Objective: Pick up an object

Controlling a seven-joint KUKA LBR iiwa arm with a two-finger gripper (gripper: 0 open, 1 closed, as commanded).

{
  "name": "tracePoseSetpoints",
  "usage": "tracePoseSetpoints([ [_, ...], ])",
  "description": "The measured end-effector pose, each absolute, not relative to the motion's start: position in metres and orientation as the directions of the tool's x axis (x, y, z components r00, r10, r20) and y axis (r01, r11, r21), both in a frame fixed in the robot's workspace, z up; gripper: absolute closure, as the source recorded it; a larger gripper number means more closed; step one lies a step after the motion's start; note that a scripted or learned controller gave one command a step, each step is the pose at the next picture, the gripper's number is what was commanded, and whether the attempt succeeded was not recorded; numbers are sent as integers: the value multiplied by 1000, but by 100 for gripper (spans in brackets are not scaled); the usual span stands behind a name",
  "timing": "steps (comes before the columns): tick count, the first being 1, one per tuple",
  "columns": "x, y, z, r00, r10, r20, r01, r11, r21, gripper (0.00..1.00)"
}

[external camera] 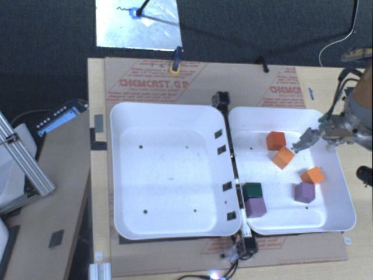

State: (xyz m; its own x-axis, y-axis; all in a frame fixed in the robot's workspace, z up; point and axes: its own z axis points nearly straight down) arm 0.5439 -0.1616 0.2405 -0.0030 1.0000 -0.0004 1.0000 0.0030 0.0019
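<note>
The right bin point(326, 127) holds several small blocks. A red-orange cube point(275, 140) and an orange cube point(283, 157) lie near its middle. Another orange block point(313, 175) and a purple block point(304, 192) sit further right. By the bin's left wall are a green block point(252, 189) and a purple block point(254, 206). My gripper point(303, 139) reaches in from the right and hovers just right of the red-orange and orange cubes, tip pointing left toward them. Nothing is seen held in it.
The left bin point(125, 121) stands beside the right one, joined by a black hinged divider point(228, 156). Both rest on a cardboard sheet point(157, 77). A metal plate point(139, 16) lies at the back, and a cable point(338, 39) hangs at the upper right.
</note>
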Motion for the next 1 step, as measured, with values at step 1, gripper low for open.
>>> tracePoseSetpoints([
  [1,545,-162,252,-6,1000,-1,1000,6,6,100],
])
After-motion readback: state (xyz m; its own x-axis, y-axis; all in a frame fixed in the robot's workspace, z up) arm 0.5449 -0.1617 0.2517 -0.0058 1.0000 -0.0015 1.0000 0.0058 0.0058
